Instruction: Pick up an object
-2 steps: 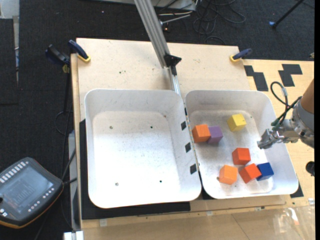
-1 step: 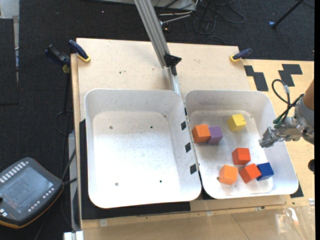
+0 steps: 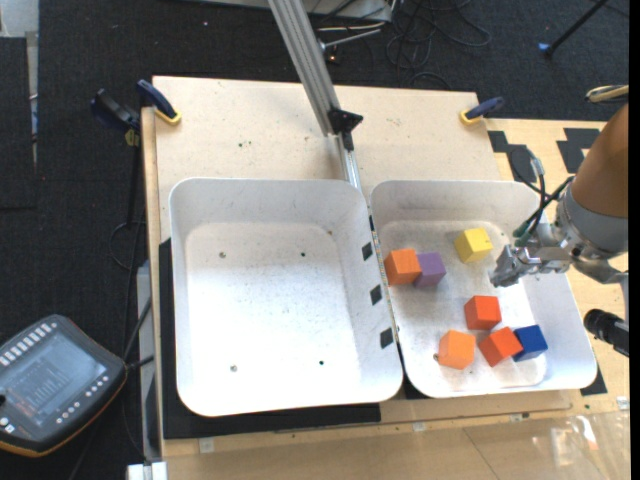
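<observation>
Nearest you, a teach pendant (image 3: pixel 50 383) sits at the lower left, off the worktop (image 3: pixel 260 128). You've got two bins: left bin (image 3: pixel 200 208), and right bin (image 3: pixel 420 198) with all the blocks. Orange block (image 3: pixel 403 265) touches purple block (image 3: pixel 431 268); yellow block (image 3: pixel 474 244) is just beside the gripper (image 3: pixel 507 266). Another orange block (image 3: pixel 482 311) lies near it, and three more are clustered low: orange (image 3: pixel 456 349), orange-red (image 3: pixel 499 346), blue (image 3: pixel 530 341). Can't tell how the gripper is set. Nothing visibly held.
</observation>
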Controlling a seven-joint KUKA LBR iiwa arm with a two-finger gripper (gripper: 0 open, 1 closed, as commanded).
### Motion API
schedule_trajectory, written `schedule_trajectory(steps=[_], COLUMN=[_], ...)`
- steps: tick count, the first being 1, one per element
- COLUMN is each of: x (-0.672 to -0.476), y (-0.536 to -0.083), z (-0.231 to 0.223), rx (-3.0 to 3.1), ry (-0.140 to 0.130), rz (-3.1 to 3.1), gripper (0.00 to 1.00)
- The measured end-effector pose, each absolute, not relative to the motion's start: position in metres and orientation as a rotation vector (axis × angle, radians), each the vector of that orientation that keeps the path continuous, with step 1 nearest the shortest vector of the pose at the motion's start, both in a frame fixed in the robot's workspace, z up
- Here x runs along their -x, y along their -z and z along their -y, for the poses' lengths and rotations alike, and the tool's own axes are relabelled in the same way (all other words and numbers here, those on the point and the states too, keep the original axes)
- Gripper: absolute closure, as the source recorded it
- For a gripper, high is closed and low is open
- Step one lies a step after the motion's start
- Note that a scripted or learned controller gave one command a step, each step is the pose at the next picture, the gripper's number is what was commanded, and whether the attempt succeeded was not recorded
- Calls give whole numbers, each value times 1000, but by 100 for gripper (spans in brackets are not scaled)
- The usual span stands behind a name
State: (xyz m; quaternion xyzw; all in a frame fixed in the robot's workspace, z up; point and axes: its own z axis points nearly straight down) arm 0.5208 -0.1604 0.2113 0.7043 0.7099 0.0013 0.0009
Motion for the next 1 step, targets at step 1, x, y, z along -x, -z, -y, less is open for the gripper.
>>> schedule_trajectory(steps=[1], x=[-546], y=[-210], z=[119], rx=[-2212], ry=[-4], rz=[-2229], gripper=[100])
